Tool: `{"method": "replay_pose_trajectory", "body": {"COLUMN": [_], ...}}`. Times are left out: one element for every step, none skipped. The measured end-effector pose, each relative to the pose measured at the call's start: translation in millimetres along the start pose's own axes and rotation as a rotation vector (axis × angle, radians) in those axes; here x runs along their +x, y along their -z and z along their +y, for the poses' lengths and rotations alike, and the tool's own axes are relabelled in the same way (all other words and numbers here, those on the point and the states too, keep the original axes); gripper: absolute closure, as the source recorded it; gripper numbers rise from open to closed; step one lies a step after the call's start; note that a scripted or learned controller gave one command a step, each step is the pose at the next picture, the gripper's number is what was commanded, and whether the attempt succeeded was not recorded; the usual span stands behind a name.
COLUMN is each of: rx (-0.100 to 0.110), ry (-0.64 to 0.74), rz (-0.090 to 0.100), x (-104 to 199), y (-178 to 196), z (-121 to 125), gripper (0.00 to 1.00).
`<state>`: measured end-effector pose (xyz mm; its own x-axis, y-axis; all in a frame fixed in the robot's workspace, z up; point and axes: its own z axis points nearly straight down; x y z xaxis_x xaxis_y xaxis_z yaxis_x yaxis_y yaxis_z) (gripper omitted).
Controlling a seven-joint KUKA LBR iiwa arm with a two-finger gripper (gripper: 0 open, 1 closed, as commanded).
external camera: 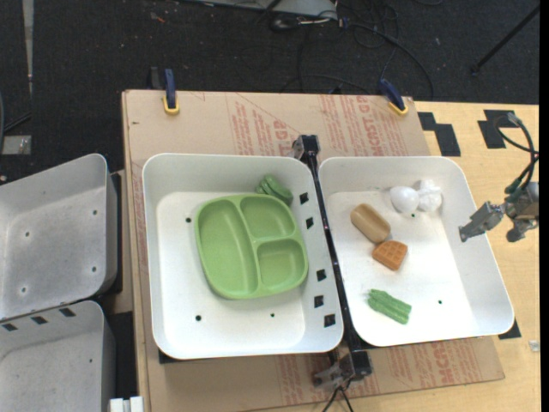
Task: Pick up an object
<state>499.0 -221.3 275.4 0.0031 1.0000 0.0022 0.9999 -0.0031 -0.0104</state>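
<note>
Just off the right bin's [493, 294] right rim, the jaws [474, 226] hang, open or closed I cannot tell. Inside that bin lie a tan block [370, 222], orange waffle [390, 254], green piece [390, 305] and white lump [416, 197].

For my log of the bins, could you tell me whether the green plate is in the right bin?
No, the green plate lies in the left bin, while the right bin holds the smaller items.

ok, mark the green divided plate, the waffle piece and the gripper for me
green divided plate [225, 230], camera view, left compartment floor
waffle piece [390, 254], camera view, centre of its top face
gripper [473, 227], camera view, at its tip by the right bin's edge
</note>
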Motion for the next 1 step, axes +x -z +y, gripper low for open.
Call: {"method": "replay_pose_trajectory", "body": {"rx": [-0.010], "ry": [0.004], "rz": [-0.003], "x": [0.8], "y": [5.3], "z": [2.2], "gripper": [0.00]}}
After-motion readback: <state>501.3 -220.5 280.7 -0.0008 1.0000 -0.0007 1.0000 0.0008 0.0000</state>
